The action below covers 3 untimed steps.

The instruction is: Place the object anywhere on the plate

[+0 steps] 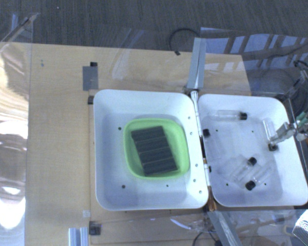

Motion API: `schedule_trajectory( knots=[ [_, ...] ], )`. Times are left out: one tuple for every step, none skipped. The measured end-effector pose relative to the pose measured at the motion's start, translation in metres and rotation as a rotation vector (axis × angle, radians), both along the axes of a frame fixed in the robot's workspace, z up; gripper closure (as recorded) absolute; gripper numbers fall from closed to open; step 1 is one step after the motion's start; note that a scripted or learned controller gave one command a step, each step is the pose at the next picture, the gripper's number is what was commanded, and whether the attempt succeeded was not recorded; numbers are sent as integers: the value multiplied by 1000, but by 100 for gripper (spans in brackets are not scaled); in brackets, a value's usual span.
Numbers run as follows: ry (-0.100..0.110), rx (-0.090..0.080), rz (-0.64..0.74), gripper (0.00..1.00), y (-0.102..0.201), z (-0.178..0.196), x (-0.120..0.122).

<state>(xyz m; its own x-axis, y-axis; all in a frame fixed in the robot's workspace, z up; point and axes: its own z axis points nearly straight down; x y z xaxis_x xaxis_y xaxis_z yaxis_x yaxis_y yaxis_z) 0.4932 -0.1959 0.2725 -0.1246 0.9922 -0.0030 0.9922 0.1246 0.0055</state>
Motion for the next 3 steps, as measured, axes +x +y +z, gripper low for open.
schedule_trajectory(
  knots=[
    [-2, 1, -45, 0, -9, -8, -4],
    [-4, 0, -120, 0, -10, 49, -4],
    [-1, 0, -49, 0, -10, 20, -4]
  ],
)
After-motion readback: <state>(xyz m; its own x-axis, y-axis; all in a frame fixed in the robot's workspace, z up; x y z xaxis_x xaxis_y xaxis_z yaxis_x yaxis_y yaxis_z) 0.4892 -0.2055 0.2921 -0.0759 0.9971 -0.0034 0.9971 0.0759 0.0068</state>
